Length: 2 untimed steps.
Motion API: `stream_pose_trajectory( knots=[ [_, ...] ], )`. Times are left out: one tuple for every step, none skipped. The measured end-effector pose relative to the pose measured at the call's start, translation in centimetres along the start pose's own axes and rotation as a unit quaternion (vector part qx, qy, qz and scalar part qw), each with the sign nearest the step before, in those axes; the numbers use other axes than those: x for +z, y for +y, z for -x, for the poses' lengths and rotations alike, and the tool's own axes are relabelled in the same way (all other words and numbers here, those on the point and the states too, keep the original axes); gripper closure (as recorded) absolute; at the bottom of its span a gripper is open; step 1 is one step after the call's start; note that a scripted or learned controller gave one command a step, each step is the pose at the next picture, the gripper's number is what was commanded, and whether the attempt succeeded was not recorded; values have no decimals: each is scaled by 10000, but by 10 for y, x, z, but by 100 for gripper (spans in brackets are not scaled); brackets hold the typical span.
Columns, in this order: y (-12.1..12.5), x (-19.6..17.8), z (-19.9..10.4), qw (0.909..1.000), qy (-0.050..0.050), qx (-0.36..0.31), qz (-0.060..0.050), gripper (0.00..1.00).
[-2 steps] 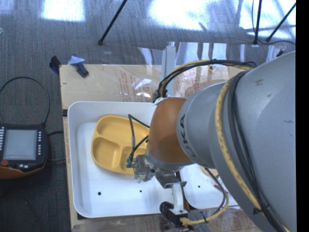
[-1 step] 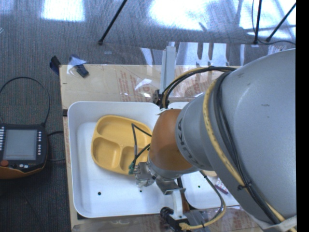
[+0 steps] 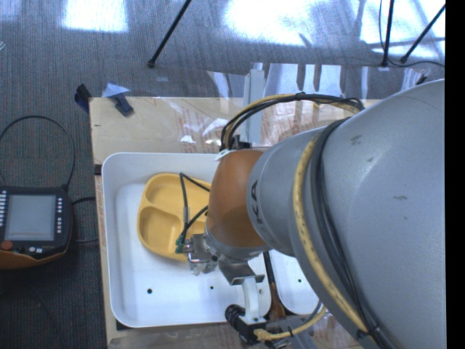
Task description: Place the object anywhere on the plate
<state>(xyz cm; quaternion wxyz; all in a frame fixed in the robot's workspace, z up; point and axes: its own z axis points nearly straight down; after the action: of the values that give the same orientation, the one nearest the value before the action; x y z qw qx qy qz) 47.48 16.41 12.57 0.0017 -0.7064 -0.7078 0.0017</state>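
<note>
Plate yellow, divided compartments; in white bin

Wooden bench top, pale, glare on its far part. White bin on it, shallow, rounded corners, small dark dots on its floor near the front.

On the bench's far left corner: small dark object with a pale blue scrap just beside it; too small to identify, possibly tape or a clip.

Grey carpet around the bench. Handheld control pendant on the floor, left of the bench, grey screen, black cable looping behind it.

Tripod legs at the far side.
</note>
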Motion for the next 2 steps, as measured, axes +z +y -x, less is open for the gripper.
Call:
stream_pose_trajectory(
  knots=[
    [0, -60, 98, 10000, -9, 32, 1, 100],
    [1, -128, 59, 10000, 0, -8, 15, 100]
  ],
)
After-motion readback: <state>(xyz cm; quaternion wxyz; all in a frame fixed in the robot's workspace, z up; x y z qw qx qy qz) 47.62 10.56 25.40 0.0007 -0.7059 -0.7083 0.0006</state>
